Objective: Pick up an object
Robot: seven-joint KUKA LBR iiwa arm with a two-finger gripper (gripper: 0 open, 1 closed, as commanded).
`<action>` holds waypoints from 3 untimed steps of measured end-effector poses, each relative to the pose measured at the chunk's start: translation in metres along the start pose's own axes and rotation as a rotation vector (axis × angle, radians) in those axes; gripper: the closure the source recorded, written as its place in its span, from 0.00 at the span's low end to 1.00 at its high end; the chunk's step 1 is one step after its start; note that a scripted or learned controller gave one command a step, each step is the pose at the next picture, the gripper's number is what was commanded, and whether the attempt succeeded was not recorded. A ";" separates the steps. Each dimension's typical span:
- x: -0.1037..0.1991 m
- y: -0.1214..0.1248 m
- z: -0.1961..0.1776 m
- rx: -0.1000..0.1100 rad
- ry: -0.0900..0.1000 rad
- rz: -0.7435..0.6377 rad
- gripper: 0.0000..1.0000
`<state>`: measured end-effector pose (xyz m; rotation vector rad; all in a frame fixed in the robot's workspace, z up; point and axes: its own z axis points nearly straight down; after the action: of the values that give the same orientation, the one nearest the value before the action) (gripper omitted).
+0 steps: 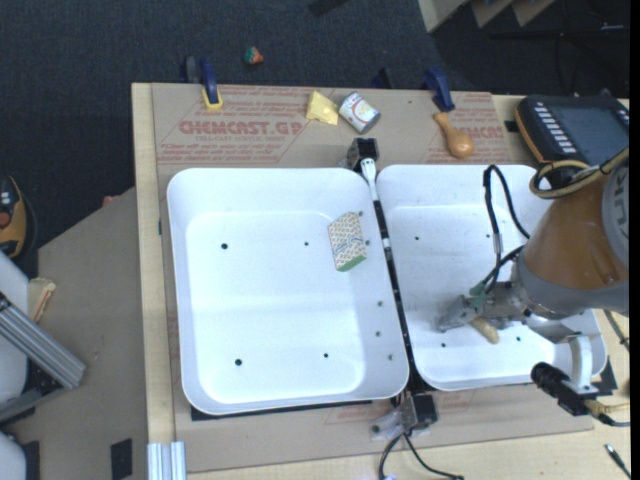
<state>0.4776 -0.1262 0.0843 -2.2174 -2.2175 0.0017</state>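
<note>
A small box (347, 240) with a patterned wrap and a green end lies in the left bin (250, 368), near its right wall. My gripper (458, 316) is low over the floor of the right bin (440, 218), in its front half. A small tan object (488, 331) lies right beside the gripper, partly hidden under it. I cannot make out whether it touches the gripper. The grey and orange arm (580, 248) covers the bin's right side.
Behind the bins on the bench lie a yellow piece (322, 108), a small white pack (358, 112) and a wooden piece (456, 138). Two blue clamps (210, 84) hold the back edge. A control pendant (575, 126) sits at the back right. A black cable (496, 208) loops over the right bin.
</note>
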 end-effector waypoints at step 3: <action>0.192 0.124 -0.269 -0.017 0.001 -0.014 0.00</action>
<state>0.6033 0.0647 0.3531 -2.2091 -2.2412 -0.0186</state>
